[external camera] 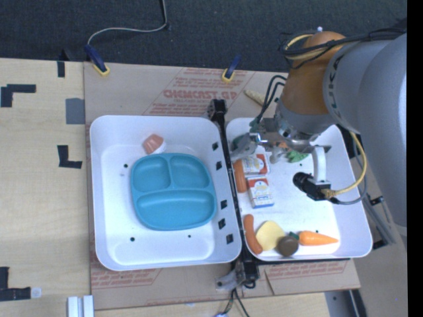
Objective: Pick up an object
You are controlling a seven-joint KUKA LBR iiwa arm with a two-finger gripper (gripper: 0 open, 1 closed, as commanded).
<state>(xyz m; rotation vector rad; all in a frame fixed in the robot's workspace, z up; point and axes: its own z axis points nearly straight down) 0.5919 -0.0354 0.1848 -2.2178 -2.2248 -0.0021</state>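
My gripper (259,142) hangs low over the far left part of the right bin (350,243), under the grey arm with its orange band. Just below it lie two small red and white cartons (256,167) (262,193) and an orange sausage (239,176) by the bin's left wall. A green item (297,156) peeks out beside the wrist. Along the near edge sit another sausage (249,226), a yellow piece (268,234), a brown round item (287,244) and a carrot (318,238). Whether anything is held is hidden by the wrist.
The left bin (109,177) holds a blue divided plate (174,191) and a small pink item (153,143) behind it. A black divider (225,170) separates the bins. A black fitting with a yellow cable (312,185) hangs off the arm over the right bin's middle.
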